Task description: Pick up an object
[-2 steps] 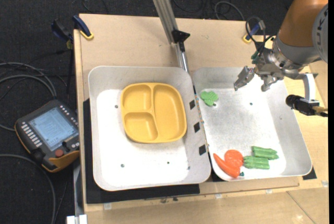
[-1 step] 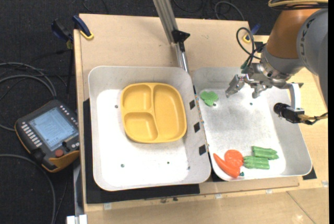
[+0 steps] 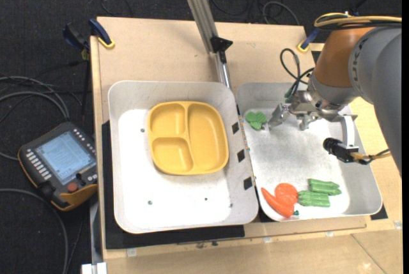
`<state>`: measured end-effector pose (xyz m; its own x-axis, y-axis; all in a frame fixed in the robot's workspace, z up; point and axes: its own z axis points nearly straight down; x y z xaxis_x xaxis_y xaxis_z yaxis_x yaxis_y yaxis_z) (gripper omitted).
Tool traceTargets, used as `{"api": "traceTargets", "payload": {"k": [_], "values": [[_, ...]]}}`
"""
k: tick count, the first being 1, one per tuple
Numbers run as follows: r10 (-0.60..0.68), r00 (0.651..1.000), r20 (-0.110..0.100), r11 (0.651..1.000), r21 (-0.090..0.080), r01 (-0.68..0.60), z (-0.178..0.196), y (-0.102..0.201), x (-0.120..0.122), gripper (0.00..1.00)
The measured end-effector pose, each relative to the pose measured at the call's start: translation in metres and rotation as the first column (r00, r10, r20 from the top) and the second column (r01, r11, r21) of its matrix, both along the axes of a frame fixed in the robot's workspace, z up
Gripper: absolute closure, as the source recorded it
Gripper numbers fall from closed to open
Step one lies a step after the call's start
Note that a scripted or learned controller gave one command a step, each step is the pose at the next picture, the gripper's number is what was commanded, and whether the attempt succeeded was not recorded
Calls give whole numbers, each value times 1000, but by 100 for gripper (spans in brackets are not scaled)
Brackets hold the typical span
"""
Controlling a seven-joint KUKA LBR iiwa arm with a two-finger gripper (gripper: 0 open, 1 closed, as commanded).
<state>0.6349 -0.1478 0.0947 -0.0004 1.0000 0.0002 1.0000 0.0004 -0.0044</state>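
Although the task names no particular object, the nearest candidate is the small green leafy toy (image 3: 256,119), lying near the upper left corner of the right bin (image 3: 300,158), just left of the gripper (image 3: 291,115). The gripper hangs low over the upper part of that bin, below the arm's orange band (image 3: 335,62). Its fingers look spread, with bare bin floor between them and nothing pinched, though they are small at this size. I judge this to be the approach step: no grasp has been made.

Other possible picks lie at the lower edge of the right bin: a red tomato-like piece (image 3: 285,192), an orange carrot-like piece (image 3: 276,202) touching it, and two green pea pods (image 3: 319,193) just to their right. All are well apart from the gripper.

The left bin (image 3: 128,158) holds a yellow divided plate (image 3: 188,137).

The next move likely calls for shifting left so the fingers straddle the green toy, descending to the floor, then closing.
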Motion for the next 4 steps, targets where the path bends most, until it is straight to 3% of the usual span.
{"api": "traceTargets", "payload": {"k": [1,2,3,4], "values": [[0,1000,7,1000,-1,0,14,-1,2,100],[1,1000,13,1000,-2,-1,78,-1,3,100],[1,1000,9,1000,-1,-1,107,-1,4,100],[7,1000,4,1000,1,-7,110,45,1,100]]}}
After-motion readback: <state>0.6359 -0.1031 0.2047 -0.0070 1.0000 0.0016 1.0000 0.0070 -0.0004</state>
